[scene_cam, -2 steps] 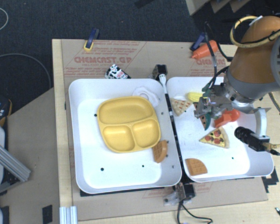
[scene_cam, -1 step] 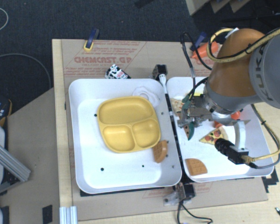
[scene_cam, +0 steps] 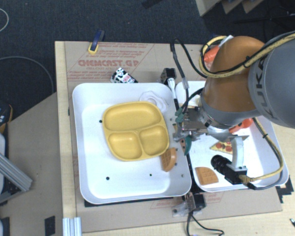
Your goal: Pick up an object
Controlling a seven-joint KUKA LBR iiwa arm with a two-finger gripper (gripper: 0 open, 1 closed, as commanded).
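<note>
Where the two white bins meet, just right of the yellow divided plate [scene_cam: 135, 130], the gripper [scene_cam: 185, 136] hangs low over the shared rim (whether it is open or closed cannot be told from this slant). The plate lies in the left bin [scene_cam: 88, 171]. A brown pastry piece [scene_cam: 168, 160] rests just beside the plate's lower right corner, near the gripper. Farther right of the plate, past the gripper, a pizza slice [scene_cam: 221, 146] and a tan cracker [scene_cam: 206, 175] lie in the right bin [scene_cam: 258, 163].
</note>
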